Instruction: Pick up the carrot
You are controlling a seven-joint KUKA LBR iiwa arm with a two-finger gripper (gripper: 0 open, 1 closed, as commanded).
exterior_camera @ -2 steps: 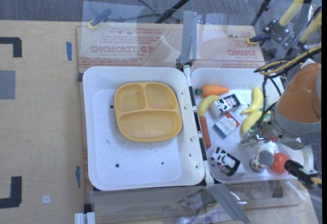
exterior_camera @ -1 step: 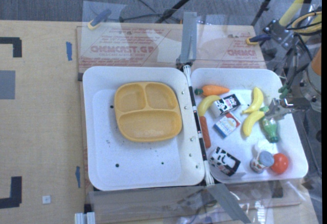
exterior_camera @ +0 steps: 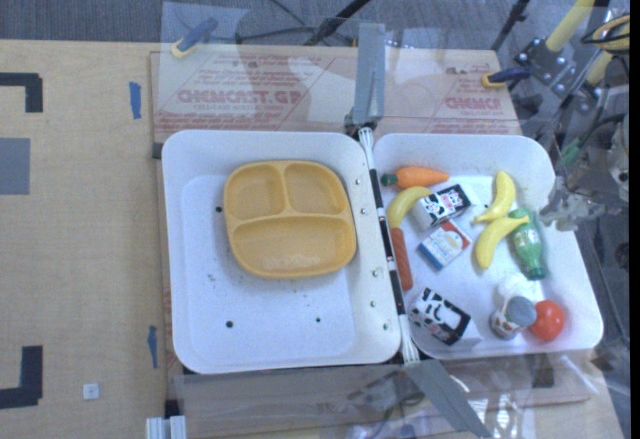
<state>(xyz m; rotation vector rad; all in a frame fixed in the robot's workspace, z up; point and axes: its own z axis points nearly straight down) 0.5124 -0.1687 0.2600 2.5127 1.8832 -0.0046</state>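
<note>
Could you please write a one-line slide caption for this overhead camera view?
Carrot lies at the right bin's far-left corner among toy food; yellow divided plate sits in the left bin.

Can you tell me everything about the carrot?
The carrot is a small orange toy, smooth and plastic-looking, with a little green stub at its left end. It lies flat on its side near the far left corner of the right bin, the pointed orange end aimed right. A yellow banana curves just below it, very close or touching; I cannot tell which. Nothing is gripping it.
</note>
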